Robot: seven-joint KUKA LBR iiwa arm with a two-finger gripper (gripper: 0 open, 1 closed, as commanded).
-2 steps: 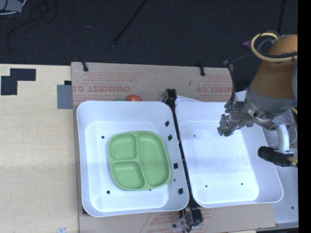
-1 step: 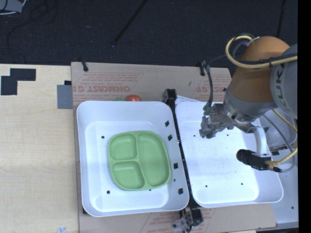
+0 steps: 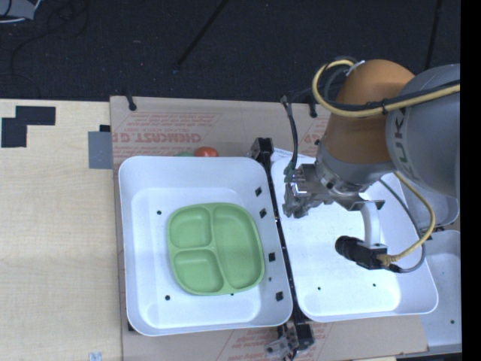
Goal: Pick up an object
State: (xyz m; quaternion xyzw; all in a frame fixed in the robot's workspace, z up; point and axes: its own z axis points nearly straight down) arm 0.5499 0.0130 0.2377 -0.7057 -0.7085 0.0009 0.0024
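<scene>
Camera view, arm bent over right bin, tool low.

Green plate in left bin

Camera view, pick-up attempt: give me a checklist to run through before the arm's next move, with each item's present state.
1. A target is in reach: ok. A light green plastic plate with three compartments lies flat in the left white bin.
2. Plate is unobstructed: ok. Nothing rests on it.
3. Gripper is over the target: not ok. It sits at the divider between the bins, over the right white bin, beside the plate.
4. Gripper state: cannot tell.
5. Other objects: cannot tell. Small red and green things peek from behind the left bin's far rim; I cannot tell what they are.
</scene>
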